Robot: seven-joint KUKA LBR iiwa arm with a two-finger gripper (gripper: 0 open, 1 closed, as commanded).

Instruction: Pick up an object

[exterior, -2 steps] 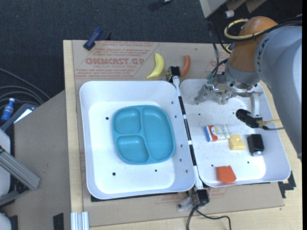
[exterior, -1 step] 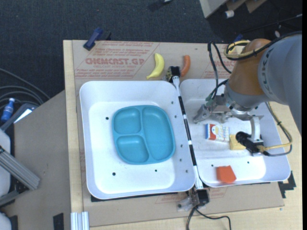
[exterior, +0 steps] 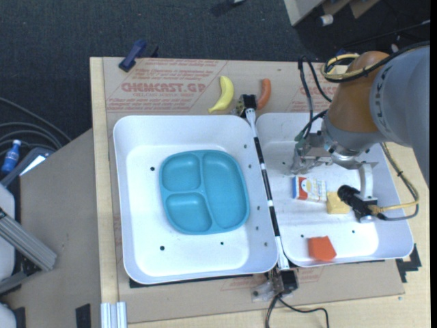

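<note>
Two shallow white bins sit side by side on the worktop (exterior: 109, 265). The grey arm (exterior: 403, 94), orange-banded above the wrist, reaches in from the right and bends down over the right bin (exterior: 389, 241); its tool (exterior: 305, 161) hangs low near that bin's far left part, whether clenched or released cannot be told. Red print on the worktop's far strip reads "CHEMCAST", the rest unclear. A small white carton (exterior: 308, 189) with red and blue markings, text illegible, lies mid-bin just beside the tool. A yellow block (exterior: 336, 203) lies next to it, and an orange block (exterior: 321, 249) near the bin's front edge. The left bin (exterior: 136, 244) holds a blue divided tray (exterior: 204, 191). A banana (exterior: 222, 94) lies at the far edge.
</note>
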